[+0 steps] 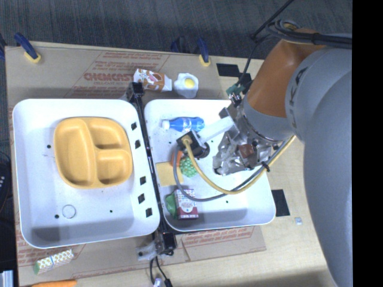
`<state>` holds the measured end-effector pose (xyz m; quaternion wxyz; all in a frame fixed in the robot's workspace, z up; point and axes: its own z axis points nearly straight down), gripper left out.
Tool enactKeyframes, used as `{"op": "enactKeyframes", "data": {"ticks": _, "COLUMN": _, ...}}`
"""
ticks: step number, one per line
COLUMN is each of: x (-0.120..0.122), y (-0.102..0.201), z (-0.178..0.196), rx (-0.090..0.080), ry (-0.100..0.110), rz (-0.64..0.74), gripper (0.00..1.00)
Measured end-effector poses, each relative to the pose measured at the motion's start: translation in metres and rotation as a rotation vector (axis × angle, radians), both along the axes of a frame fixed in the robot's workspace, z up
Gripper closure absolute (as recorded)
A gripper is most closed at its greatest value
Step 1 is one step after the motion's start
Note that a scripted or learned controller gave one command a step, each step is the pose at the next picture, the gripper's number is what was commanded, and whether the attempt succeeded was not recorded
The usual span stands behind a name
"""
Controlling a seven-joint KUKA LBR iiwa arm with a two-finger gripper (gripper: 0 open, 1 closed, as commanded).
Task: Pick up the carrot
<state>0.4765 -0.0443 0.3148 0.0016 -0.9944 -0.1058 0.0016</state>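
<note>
The tabletop (90, 70) is covered with printed brown cardboard, clipped at its upper edge by blue clamps (27, 48). Two shallow white bins lie on it side by side: the left bin (30, 178) and the right bin (257, 211). Above them, at upper centre, sit a small brown-and-white carton (149, 79) and a white cup with yellow inside (187, 84). A patterned packet (54, 260) lies at lower left.
</note>
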Motion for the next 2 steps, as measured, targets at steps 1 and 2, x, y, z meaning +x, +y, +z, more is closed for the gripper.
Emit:
{"op": "enactKeyframes", "data": {"ticks": 1, "x": 0.000, "y": 0.000, "z": 0.000, "rx": 0.000, "ry": 0.001, "rz": 0.000, "gripper": 0.00}}
{"op": "enactKeyframes", "data": {"ticks": 2, "x": 0.034, "y": -0.009, "z": -0.124, "rx": 0.001, "ry": 0.003, "rz": 0.042, "gripper": 0.00}}
